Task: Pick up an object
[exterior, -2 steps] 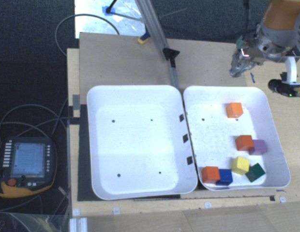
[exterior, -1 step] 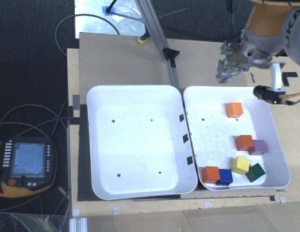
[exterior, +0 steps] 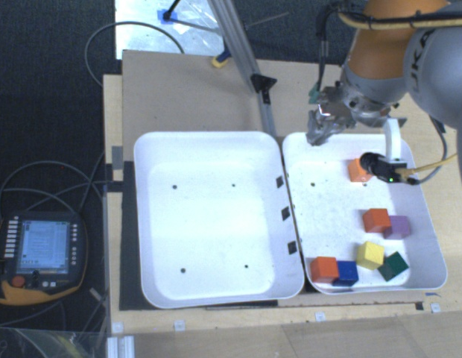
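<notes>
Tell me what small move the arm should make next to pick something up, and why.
Probably shift the gripper toward the orange block near the back of the right bin, then lower over it. The gripper hangs at that bin's back left corner with no block under it, and that orange block is the closest one; the other blocks cluster toward the front.

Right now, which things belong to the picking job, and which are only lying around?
Job: gripper; right bin; its blocks: orange, purple, yellow, green, blue, orange at the near edge.

Lying about: left bin; teach pendant; floor cables.
</notes>
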`<state>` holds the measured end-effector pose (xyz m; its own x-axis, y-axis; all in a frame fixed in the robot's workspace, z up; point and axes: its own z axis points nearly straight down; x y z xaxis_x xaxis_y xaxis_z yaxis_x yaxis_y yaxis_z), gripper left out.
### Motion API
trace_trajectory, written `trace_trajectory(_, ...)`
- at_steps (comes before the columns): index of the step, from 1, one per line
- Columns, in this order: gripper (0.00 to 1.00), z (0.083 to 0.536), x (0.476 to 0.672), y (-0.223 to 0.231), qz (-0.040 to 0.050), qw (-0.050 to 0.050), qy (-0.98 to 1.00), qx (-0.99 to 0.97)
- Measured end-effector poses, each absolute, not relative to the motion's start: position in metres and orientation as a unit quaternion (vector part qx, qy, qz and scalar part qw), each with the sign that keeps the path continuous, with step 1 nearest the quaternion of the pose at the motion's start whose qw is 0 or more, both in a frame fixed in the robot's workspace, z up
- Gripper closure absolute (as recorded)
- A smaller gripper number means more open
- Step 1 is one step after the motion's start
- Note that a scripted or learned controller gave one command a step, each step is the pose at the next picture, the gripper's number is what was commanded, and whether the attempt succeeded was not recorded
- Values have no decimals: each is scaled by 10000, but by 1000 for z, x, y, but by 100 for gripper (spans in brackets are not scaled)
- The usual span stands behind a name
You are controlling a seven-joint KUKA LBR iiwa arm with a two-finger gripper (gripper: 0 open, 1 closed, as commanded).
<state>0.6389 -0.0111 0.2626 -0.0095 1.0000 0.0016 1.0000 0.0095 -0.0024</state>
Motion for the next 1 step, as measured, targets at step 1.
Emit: trace_trajectory(1, 100, 243, 614, 38, 3, 18, -7105, -7037)
